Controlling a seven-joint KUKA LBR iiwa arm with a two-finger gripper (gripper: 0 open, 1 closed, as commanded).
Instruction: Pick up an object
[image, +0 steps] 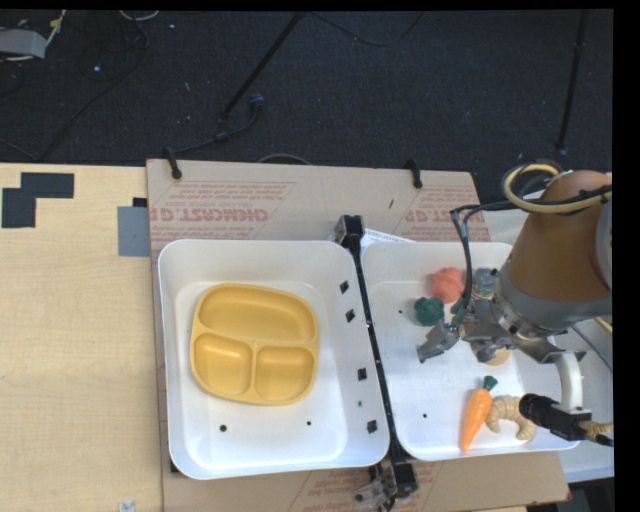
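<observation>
My gripper (452, 343) hangs low over the middle of the right bin (400, 400), below the grey arm with its orange band. Just up and left of it lies a small dark green object (429, 310), very near the gripper, and beside that a pink-red object (448, 282), partly hidden by the wrist. An orange toy carrot (474, 417) with a green top lies near the bin's front edge, below the gripper. Right beside the carrot is a tan curved object (511, 416). I see nothing clearly held.
The left bin (180, 300) holds a yellow divided plate (255, 342). A black divider (365, 340) runs between the two bins. Cardboard lies under both bins, and a pale wooden bench top stretches to the left.
</observation>
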